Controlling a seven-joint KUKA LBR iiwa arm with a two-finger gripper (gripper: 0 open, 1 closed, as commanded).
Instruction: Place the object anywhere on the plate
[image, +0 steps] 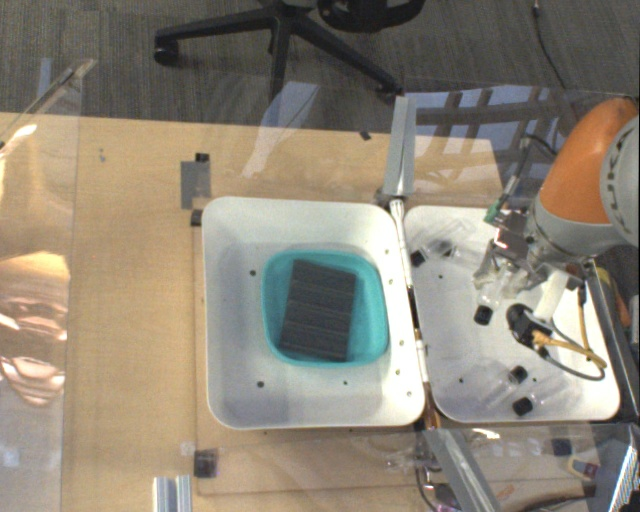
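Wooden bench (120, 330) bears two white bins (230, 300).

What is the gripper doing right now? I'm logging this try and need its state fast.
Gripper: over the right bin, state cannot be told. The dark grey block lies on the teal plate in the left bin.

Grey arm (585, 215), orange band above wrist, black and yellow cables (560, 345) looping below.
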